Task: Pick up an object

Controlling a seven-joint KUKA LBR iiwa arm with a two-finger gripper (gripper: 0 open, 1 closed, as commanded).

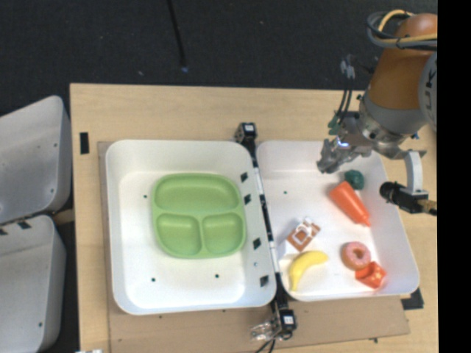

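Note:
The right bin [294,160] holds an orange carrot with a green top [349,199], a yellow banana [305,265], a pink doughnut [356,254], a small red piece [371,274] and a brown-and-white block [302,234]. My gripper [333,157] hangs over the bin's far right part, just up-left of the carrot's green end. Nothing shows between its fingers.
The left bin [125,271] carries a green three-compartment plate [198,214]. A divider with black clips [259,212] runs between the bins. Wooden bench edge surrounds them, and white chairs [29,168] stand at the left.

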